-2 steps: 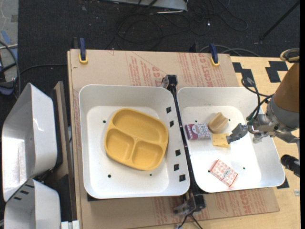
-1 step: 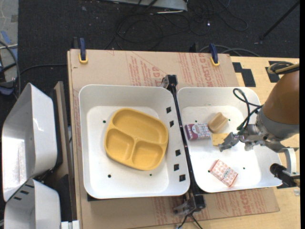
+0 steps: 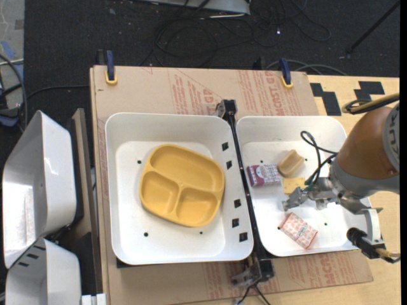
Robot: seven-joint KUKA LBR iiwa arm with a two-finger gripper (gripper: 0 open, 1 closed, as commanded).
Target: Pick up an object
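yellow tray (image 3: 181,185) in left bin (image 3: 121,170)

Left bin (image 3: 121,170): yellow divided plate (image 3: 181,185) fills centre; you get bare floor only along rim, widest at near-left corner. Right bin (image 3: 331,129): far strip open to you. Purple packet (image 3: 262,174), tan block (image 3: 291,162), yellow piece (image 3: 292,185) cluster mid-left, close together. Red-patterned packet (image 3: 299,229) sits near edge. Gripper (image 3: 294,200) hangs between cluster and red packet; arm (image 3: 369,151) and cable block your right side. Divider clamp (image 3: 229,108) stands between bins.
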